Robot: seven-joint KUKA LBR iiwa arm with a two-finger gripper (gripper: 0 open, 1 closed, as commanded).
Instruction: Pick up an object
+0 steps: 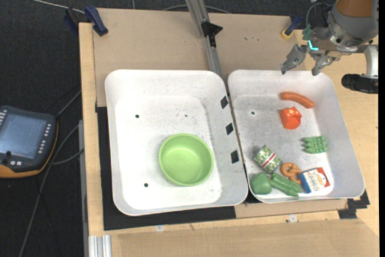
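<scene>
My gripper [305, 65] hangs open above the far edge of the right bin [340, 123], with nothing between its fingers. Just below it in the bin lies an orange sausage [296, 99], and a red pepper [290, 117] sits a little nearer. A green leafy toy [315, 144] lies at the bin's right. Along the near edge are a small patterned can [266, 159], a pretzel [290, 170], a green vegetable [272, 183] and a red and white carton [315, 179].
The left bin [129, 99] holds a green bowl [185, 159]. A metal pole [195, 3] slants down to the gap between the bins. A handheld pendant [24, 138] lies off the bench at the left. Blue clamps [96, 21] grip the board's far edge.
</scene>
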